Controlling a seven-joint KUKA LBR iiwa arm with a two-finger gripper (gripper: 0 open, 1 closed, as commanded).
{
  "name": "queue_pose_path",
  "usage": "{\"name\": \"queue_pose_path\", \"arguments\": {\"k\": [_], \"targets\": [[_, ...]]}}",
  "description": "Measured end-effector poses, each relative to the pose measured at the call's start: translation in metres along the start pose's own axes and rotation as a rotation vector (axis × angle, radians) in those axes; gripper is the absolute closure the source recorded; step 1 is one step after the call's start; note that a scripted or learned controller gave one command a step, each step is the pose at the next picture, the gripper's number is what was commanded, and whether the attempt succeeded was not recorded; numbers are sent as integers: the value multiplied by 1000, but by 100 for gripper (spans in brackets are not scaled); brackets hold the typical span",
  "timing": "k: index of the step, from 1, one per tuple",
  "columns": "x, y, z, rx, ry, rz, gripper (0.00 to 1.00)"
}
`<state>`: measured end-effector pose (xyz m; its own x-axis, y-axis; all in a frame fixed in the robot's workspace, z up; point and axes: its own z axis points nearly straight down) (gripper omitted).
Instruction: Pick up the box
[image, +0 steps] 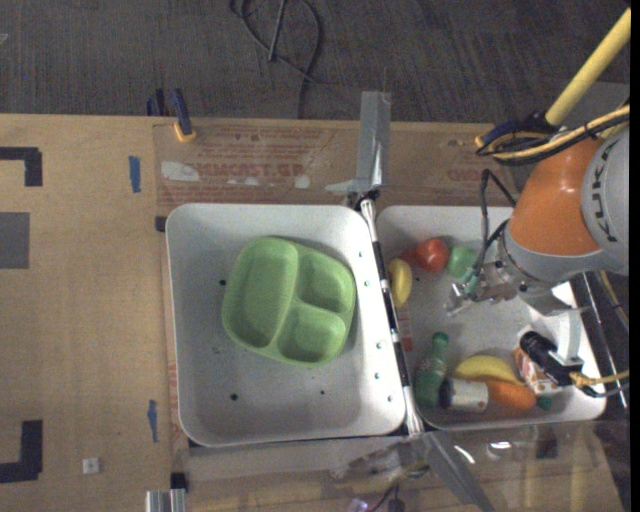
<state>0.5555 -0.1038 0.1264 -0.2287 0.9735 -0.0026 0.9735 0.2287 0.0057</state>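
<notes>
The box (534, 376) is a small red and white carton near the front right corner of the right bin (500, 322); part of it is hidden by the robot's own hardware. My gripper (478, 291) hangs over the middle of the right bin, behind and to the left of the box and apart from it. It sits just in front of a pale green item (462, 262), and I see nothing held in it.
The right bin also holds a red fruit (432, 253), a small yellow fruit (400, 282), a green bottle (432, 366), a banana (485, 367), an orange carrot-like item (513, 397) and a small can (466, 397). A green divided plate (291, 300) lies in the left bin (200, 380).
</notes>
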Motion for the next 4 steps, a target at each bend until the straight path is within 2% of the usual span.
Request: {"name": "queue_pose_path", "arguments": {"k": [1, 2, 3, 4], "targets": [[0, 0, 0, 0, 0, 0, 0], [0, -33, 10, 8, 4, 193, 0], [1, 42, 38, -2, -2, 284, 0], [-46, 62, -160, 5, 0, 408, 0]]}}
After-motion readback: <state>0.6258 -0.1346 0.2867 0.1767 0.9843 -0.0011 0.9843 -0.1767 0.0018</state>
